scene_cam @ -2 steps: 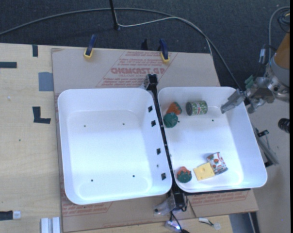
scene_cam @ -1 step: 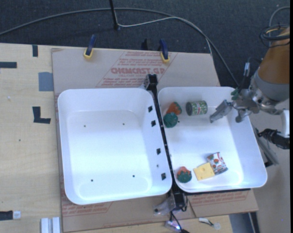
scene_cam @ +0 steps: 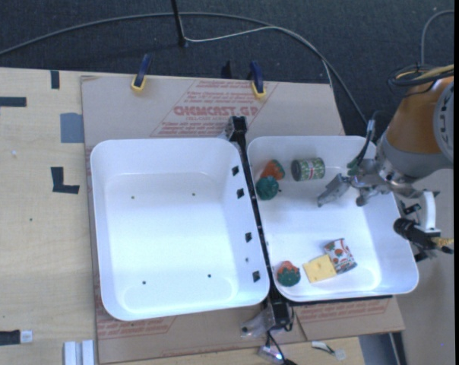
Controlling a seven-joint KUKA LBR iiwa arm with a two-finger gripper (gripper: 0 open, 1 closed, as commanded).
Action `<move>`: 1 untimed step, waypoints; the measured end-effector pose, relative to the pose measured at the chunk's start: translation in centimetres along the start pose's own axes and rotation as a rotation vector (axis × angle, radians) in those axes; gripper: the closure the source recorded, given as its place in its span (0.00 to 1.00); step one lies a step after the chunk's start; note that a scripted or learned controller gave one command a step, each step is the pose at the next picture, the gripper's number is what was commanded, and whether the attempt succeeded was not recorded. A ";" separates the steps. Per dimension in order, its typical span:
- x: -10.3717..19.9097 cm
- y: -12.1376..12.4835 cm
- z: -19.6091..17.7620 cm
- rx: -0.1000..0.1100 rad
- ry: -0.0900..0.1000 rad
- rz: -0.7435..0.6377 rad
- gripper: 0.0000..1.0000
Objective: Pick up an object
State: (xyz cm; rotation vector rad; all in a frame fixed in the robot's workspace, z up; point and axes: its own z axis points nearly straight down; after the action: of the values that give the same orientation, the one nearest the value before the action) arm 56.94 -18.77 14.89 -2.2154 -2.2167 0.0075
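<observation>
The right bin [scene_cam: 400, 280] holds several small objects. A green and red can [scene_cam: 308, 169] lies on its side near the far wall. An orange and green toy [scene_cam: 269, 179] sits by the divider, and a similar one [scene_cam: 287, 274] rests at the near left. A yellow block [scene_cam: 318, 268] touches a red and white patterned box [scene_cam: 340, 255]. My gripper [scene_cam: 345, 195] hangs over the right part of this bin, just right of and nearer than the can. It is open, with nothing between its fingers [scene_cam: 327, 196].
The left bin [scene_cam: 108, 280] stands beside the right one, with a black clip strip [scene_cam: 248, 219] along their shared edge. Two clamps [scene_cam: 141, 74] hold the cardboard at the back. A cable [scene_cam: 305, 44] arcs over the far side. The arm's orange band [scene_cam: 416, 124] is at the right.
</observation>
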 end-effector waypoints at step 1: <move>-0.3 0.7 5.0 -0.001 0.000 0.000 0.00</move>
State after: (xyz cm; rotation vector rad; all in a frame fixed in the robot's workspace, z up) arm 57.58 -19.05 9.92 -2.2158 -2.2178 0.0062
